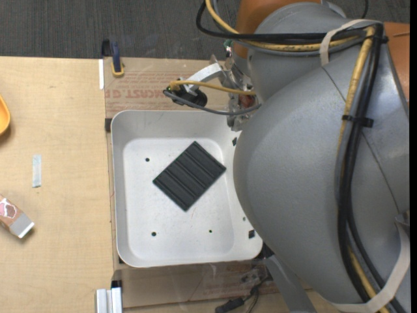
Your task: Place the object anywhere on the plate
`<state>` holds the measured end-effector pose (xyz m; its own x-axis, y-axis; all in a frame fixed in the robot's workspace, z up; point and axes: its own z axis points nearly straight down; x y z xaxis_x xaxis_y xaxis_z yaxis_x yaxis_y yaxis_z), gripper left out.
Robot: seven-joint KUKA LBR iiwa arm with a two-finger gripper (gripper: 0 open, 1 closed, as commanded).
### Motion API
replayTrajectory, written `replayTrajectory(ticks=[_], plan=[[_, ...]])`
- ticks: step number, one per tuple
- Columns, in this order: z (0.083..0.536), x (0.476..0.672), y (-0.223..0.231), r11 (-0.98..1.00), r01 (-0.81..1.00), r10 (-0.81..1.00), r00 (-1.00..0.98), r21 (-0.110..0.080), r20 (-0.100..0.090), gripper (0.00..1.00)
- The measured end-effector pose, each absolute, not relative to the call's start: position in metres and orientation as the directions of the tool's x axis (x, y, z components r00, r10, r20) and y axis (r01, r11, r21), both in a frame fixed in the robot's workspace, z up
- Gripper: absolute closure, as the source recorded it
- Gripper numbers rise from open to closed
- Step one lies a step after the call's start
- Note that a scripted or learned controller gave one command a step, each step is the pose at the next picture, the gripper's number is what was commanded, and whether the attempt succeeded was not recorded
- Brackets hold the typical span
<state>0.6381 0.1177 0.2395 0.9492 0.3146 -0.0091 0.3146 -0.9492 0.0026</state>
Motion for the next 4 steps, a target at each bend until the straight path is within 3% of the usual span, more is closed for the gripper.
replayTrajectory(ticks=[1,2,3,4], plan=[[0.154,0.636,0.215,-0.936,0.353,0.353,0.936,0.001,-0.004,1.0],[0.155,0.637,0.214,-0.936,0.352,0.352,0.936,0.001,-0.003,0.0],[0.155,0.637,0.214,-0.936,0.352,0.352,0.936,0.001,-0.003,0.0],[0.097,0.641,0.143,-0.978,0.206,0.206,0.978,0.001,-0.004,0.0]])
